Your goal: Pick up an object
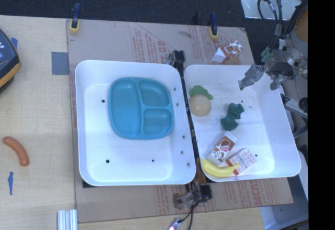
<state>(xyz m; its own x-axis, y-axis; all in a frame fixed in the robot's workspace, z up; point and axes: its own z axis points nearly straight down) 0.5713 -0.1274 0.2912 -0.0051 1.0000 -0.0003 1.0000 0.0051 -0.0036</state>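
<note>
Right bin (282, 119) contents: green leafy piece (200, 91) touching cream ball (200, 106); dark green broccoli (232, 115) mid-bin; small carton (224, 149), banana (219, 169) and snack packet (242, 160) clustered at near edge.

A: Right bin (285, 119), free room?

B: Far-right part is bare floor, along the right wall down to the near-right corner. The gripper (261, 78) hangs over the far edge there, fingers spread, nothing between them.

A: Obstacles?

B: By the left wall: green leafy piece (200, 91) touching a cream ball (200, 106). Mid-bin, a dark green lump (232, 116). Near edge is crowded: carton (223, 149), banana (217, 170), packet (243, 160), all touching.

A: Left bin (84, 119)?

B: Blue divided plate (141, 108) takes the far middle. Near half and left strip are open.
</note>
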